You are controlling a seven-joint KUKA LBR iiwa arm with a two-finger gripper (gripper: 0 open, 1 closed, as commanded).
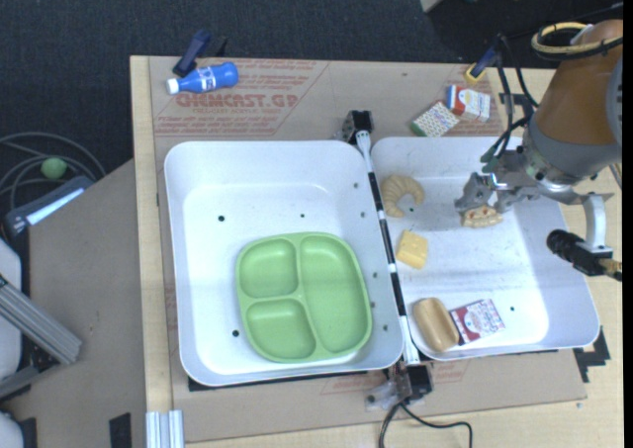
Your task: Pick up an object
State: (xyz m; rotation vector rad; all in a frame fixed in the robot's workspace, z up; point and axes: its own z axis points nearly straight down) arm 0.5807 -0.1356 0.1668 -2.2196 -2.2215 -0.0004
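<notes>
A: Report the gripper position.

B: The gripper (485, 201) is low in the right bin (554, 337), near that bin's far end. The arm (579, 110) enters from the right, with the orange band above the wrist.

A: Finger condition?

B: It cannot be determined. The fingers are dark and small against the bin floor, and the gap between them is not resolved.

A: What lies at the fingertips?

B: A small tan pastry (483, 218) lies directly below the gripper, touching or nearly touching it. Whether it sits between the fingers cannot be told.

A: List the other contents of the right bin.

B: A croissant (402, 193) near the divider, a yellow block (412, 249) just in front of it, a bread roll (432, 323) at the near end, and a red-and-white packet (479, 320) beside the roll.

A: The left bin?

B: The left bin (198, 179) holds a green divided plate (302, 296), lying flat.

A: Items on the bench outside the bins?

B: A blue-and-white bottle (203, 78) on its side at the far left, and small cartons (451, 112) behind the right bin.
</notes>
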